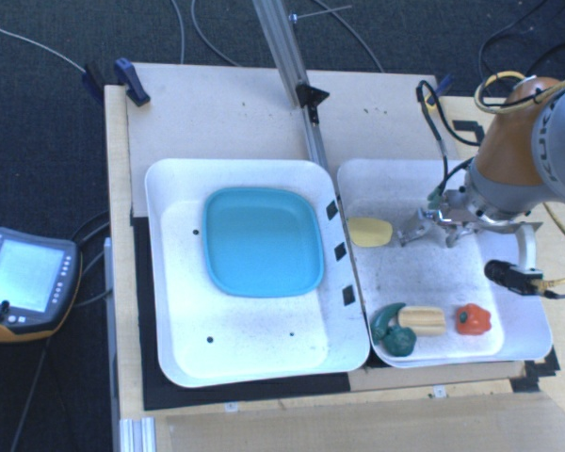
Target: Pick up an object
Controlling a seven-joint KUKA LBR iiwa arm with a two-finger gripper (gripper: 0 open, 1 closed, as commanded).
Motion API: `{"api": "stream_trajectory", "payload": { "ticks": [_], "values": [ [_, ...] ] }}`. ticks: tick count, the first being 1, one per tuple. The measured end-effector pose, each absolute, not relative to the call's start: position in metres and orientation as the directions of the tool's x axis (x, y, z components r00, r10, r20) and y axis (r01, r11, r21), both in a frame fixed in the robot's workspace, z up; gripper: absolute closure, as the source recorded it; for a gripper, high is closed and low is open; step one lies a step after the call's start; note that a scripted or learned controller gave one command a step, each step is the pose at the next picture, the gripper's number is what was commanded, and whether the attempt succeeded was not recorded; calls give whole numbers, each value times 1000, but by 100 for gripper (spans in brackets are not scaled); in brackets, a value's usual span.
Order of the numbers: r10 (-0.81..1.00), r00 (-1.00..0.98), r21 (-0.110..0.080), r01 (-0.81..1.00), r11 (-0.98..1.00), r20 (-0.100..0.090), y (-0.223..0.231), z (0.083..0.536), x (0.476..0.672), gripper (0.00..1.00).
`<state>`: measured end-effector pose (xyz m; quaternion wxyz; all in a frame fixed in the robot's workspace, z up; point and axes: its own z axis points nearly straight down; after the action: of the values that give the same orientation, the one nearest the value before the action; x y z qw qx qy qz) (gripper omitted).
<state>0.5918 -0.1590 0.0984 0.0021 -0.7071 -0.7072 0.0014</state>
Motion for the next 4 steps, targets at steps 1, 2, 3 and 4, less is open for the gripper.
{"api": "stream_trajectory", "payload": {
  "ticks": [1, 2, 3, 4],
  "values": [
    [1000, 0, 0, 1000, 0, 0, -159, 95, 592, 0],
    [1000, 0, 2, 1000, 0, 0, -159, 107, 592, 100],
    [1000, 0, 4, 1000, 0, -1, -168, 155, 591, 100],
    [1000, 0, 5, 1000, 0, -1, -178, 205, 591, 100]
  ]
}}
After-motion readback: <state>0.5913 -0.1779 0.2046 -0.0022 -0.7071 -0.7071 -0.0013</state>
